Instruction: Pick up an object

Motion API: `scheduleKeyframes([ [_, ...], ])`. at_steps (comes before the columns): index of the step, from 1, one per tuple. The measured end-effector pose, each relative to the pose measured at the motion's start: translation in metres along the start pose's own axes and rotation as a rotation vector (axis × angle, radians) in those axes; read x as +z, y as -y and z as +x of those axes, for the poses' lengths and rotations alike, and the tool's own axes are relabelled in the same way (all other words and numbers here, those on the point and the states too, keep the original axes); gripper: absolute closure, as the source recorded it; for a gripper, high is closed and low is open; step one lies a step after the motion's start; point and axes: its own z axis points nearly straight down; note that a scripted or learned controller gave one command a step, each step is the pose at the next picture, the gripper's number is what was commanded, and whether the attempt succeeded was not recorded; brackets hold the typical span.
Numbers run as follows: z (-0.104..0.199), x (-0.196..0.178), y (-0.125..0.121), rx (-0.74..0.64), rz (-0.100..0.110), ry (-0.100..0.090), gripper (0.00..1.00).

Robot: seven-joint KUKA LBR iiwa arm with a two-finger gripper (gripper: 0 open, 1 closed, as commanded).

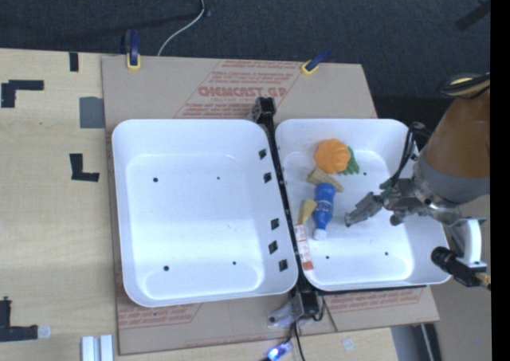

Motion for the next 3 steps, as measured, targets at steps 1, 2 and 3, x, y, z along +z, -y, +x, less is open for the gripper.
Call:
scheduleKeyframes([
  [1, 0.001, -0.010, 0.000, -0.001, 0.001, 0.000, 1.00],
  [2, 0.056, -0.106, -0.040, -0.009, -0.013, 0.000, 1.00],
  [3, 0.113, -0.035, -0.065, -0.007, 0.005, -0.002, 1.00],
])
